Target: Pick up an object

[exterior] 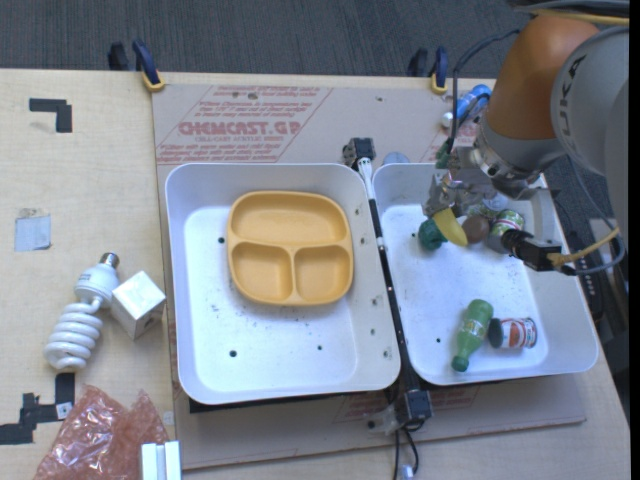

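White plastic forms the two shallow bins set side by side on a brown board. The left bin (200, 368) holds a yellow-orange divided tray (291, 246) with three compartments, lying flat toward the bin's far half; dark specks dot the bin floor around it. The right bin (570, 353) holds a green bottle (470, 334) lying tilted near its front, and just beside it, touching or nearly so, a small can (516, 333) with a red and white label lying on its side. Toward the far side of this bin sits a cluster of small things: a dark green rounded piece (430, 236), a yellow piece (453, 230) against it, a brownish one (476, 229) and another can (505, 221) with a green and white label.

The gripper (450, 200) hangs right over this cluster, at the yellow and green pieces, under the grey arm with its orange band (535, 78). Whether its fingers are spread or closed cannot be told, nor whether anything sits between them; the wrist and cables crowd that corner.

Outside the bins, on the bench to the left, lie a white spiral light bulb (80, 313), a white cube (137, 303) touching it, and a crumpled reddish plastic bag (95, 436) at the front edge. Blue clamps (147, 65) grip the board's far edge.
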Controlling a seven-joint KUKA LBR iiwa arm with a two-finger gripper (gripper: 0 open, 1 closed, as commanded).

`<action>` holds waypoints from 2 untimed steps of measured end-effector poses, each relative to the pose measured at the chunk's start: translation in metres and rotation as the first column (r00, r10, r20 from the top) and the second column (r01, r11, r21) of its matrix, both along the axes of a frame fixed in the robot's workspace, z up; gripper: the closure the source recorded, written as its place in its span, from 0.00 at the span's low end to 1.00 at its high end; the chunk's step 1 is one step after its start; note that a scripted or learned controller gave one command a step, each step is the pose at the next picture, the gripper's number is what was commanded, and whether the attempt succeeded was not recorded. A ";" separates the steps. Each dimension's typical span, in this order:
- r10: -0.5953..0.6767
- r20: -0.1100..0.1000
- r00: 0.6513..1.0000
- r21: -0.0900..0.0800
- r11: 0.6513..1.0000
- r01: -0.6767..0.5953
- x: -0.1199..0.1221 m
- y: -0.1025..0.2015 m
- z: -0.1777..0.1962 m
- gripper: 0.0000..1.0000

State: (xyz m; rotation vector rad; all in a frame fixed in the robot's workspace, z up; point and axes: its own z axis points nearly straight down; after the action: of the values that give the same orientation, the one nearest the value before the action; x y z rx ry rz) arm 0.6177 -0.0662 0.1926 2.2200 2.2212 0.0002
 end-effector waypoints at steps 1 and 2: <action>0.000 -0.001 1.000 0.000 1.000 0.000 0.031 0.071 0.000 1.00; 0.001 -0.001 1.000 -0.001 1.000 -0.001 0.030 0.163 -0.001 1.00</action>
State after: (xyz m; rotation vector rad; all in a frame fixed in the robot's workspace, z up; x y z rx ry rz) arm 0.6473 0.0967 0.1920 2.2196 2.2221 -0.0017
